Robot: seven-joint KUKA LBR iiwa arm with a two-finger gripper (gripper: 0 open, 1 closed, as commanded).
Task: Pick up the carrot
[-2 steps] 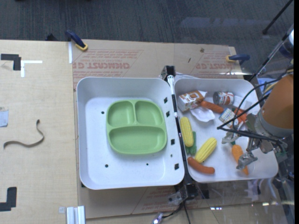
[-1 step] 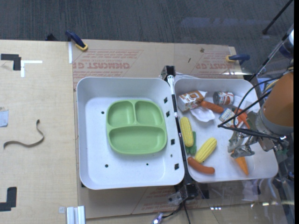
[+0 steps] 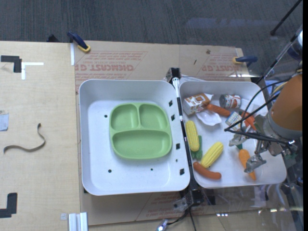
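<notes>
The arm's orange band (image 3: 292,105) looms over the right bin (image 3: 211,179). Inside that bin, the gripper (image 3: 251,163) hangs at the near right corner, touching the carrot (image 3: 245,159); whether it grips cannot be told

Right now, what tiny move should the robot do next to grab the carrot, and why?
Probably a small drop straight down. The end effector seems to sit right over the carrot near the right bin's front right corner, so sideways aim looks about right. Whether the carrot is already gripped cannot be told, so lowering a little before closing seems the safest step.
</notes>
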